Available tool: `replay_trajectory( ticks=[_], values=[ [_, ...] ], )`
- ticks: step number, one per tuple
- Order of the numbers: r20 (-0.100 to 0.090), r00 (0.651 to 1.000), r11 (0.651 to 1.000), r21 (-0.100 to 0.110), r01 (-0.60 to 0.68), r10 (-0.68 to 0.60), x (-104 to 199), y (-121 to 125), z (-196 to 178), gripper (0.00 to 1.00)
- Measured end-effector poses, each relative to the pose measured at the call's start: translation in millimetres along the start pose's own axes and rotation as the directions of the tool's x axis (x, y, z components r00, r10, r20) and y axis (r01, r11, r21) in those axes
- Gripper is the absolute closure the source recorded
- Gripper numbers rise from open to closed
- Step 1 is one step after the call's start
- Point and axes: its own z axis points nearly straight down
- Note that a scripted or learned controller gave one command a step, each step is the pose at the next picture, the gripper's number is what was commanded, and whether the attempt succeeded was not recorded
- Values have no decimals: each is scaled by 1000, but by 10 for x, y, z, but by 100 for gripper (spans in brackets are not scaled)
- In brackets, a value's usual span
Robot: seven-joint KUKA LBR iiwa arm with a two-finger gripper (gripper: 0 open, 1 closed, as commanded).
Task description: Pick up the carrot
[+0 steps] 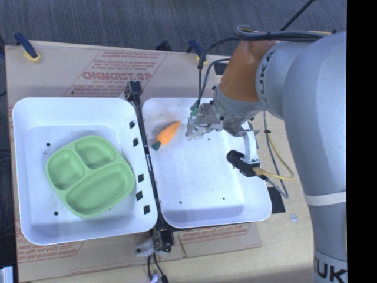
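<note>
Red print on the cardboard (112, 69) under the bins reads "CHEMCAST GP"; "KU" shows on the arm (306, 105) base at lower right. Left bin (23, 158) holds a green divided plate (91, 174). Carrot (167, 134) lies in the right bin (200, 211), upper left, near the divider. Gripper (197, 128) sits just right of it, apart; fingers' state can't be told. Arm w/ orange band reaches in from right.

Grey arm (306, 99) reaching leftward, claw (197, 127) lowered.
</note>
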Motion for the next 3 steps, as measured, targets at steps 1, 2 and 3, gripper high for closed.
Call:
replay_trajectory(
  ticks=[1, 2, 3],
  values=[
    [-1, 1000, 1000, 2, 0, 0, 3, -4, 9, 0],
    [-1, 1000, 1000, 1, 1, -1, 198, 450, 684, 0],
    [-1, 1000, 1000, 2, -1, 1, -472, 202, 685, 0]
  ],
)
